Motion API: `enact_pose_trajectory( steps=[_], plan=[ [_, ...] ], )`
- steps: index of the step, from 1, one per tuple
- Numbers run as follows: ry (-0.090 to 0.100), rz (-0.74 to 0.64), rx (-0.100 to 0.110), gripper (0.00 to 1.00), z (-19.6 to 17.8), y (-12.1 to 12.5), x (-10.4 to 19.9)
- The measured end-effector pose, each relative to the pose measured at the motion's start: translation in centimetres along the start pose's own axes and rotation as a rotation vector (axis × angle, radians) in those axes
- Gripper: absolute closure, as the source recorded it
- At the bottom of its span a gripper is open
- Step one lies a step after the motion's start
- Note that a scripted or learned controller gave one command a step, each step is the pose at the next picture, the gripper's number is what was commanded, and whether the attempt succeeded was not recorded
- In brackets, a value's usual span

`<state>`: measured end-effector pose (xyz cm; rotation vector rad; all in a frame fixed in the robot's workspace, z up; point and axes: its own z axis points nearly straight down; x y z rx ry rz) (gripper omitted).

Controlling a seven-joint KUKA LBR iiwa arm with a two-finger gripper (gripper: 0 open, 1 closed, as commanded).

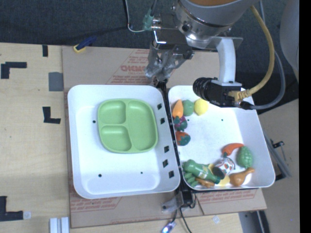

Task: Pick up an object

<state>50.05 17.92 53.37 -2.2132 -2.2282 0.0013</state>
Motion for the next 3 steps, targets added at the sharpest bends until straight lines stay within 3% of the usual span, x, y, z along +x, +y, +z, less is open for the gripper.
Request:
enact_pose_trajectory(
  steps=[1, 2, 3],
  plan=[
    [-0.001, 0.004, 0.000, 0.00, -0.1, 0.0, -0.3],
    [-0.001, 0.002, 0.000, 1.00, -1.1, 0.0, -0.2],
    [-0.002, 0.007, 0.001, 1.00, 0.2, 7.0, 0.7]
  ],
)
